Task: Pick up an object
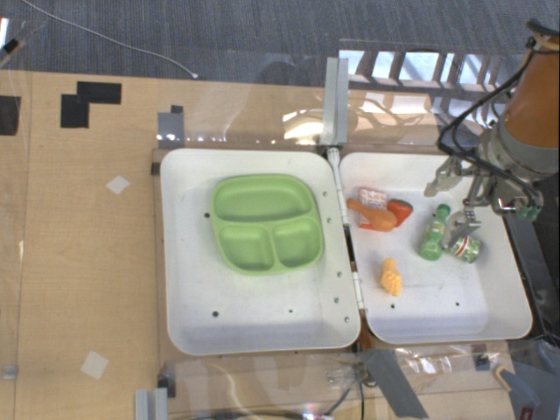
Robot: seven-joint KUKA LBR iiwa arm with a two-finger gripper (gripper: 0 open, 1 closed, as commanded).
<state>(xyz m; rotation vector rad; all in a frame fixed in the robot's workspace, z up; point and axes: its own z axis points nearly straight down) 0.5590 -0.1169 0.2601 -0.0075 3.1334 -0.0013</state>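
1. While the gripper (455, 201) hangs at the right bin's (490, 318) two o'clock corner, its fingers (437, 182) look spread, grasping nothing
2. Just below them stand a green bottle (433, 234) and, touching it at three o'clock, a small can (465, 247)
3. At nine o'clock of the bottle lie a carrot (372, 218), a red piece (400, 209) and a packet (372, 198); a yellow corn piece (391, 277) sits at seven o'clock
4. Across the divider, the left bin (192, 313) on the desk (79, 261) carries a green tray (266, 223)
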